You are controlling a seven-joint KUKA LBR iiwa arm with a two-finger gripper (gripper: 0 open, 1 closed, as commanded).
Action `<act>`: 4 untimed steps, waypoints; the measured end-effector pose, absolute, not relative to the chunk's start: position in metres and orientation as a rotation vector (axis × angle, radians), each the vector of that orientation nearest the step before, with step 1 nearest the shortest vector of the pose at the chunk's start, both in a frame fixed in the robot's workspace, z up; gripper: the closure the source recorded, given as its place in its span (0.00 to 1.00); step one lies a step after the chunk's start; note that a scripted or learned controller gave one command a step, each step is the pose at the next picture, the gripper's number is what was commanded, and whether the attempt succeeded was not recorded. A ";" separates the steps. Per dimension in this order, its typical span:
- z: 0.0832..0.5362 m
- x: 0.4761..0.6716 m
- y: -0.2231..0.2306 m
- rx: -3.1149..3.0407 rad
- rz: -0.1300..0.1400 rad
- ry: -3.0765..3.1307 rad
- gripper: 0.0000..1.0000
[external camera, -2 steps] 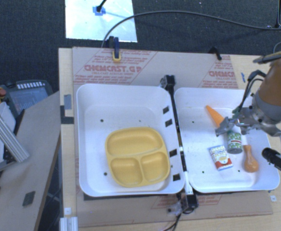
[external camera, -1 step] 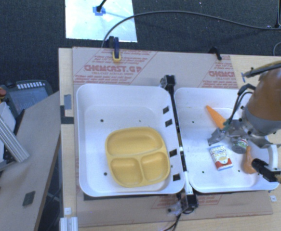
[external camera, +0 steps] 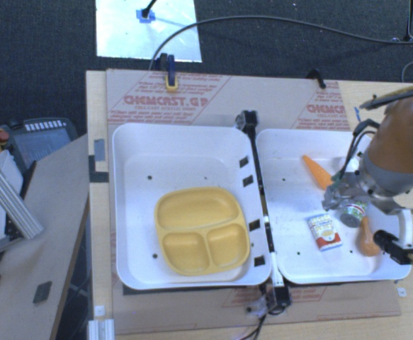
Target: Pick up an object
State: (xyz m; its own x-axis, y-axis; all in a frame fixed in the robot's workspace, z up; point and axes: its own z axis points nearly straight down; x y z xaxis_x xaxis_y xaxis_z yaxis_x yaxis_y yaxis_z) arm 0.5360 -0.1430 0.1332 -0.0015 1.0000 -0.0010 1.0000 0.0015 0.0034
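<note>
Can (external camera: pixel 353 212), small and round, sits in the right bin (external camera: pixel 291 261) directly under my pincer (external camera: pixel 341 198), looks like my pick target. Can't tell whether the pincer is spread or pressed together; the wrist blocks it. Nothing visibly lifted, so I'd call the grasp not done. Nearby: carrot (external camera: pixel 317 171) up-left, small carton (external camera: pixel 324 231) just beside the can, orange piece (external camera: pixel 366 238) to its right. Left bin (external camera: pixel 132 190) holds a yellow divided plate (external camera: pixel 202 229). Remaining: grip, lift clear.

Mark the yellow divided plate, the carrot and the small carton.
yellow divided plate (external camera: pixel 192 213), camera view, large top compartment.
carrot (external camera: pixel 317 170), camera view, mid-body.
small carton (external camera: pixel 324 231), camera view, top face.
</note>
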 end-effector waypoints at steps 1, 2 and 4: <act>0.179 0.536 -0.137 2.213 0.004 2.223 1.00; 0.233 0.537 -0.137 2.212 0.006 2.221 1.00; 0.244 0.537 -0.034 2.209 0.006 2.233 1.00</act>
State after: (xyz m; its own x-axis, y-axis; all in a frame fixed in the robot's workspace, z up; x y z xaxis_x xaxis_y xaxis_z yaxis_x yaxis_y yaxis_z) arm 0.5372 -0.0338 0.2444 -0.0109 0.9999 0.0020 0.9999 0.0109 0.0033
